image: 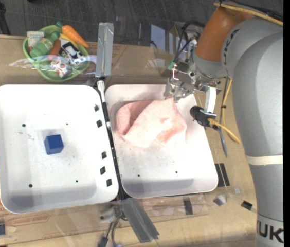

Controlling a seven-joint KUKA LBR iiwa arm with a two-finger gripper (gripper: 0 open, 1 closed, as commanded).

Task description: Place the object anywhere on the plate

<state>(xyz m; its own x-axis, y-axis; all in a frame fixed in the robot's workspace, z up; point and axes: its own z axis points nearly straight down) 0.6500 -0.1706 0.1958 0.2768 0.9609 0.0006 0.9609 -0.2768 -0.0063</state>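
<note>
Hovering my claw (177, 92) at pink cloth's (152, 122) far edge — finger state unclear; risk — cloth slips; blue cube (54, 143) left bin (11, 189)

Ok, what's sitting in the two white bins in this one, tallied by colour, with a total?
Blue: 1, the cube in the left bin
Pink: 1, the cloth in the right bin
Total: 2
The green bowl of toys behind the bins is not counted.
</note>
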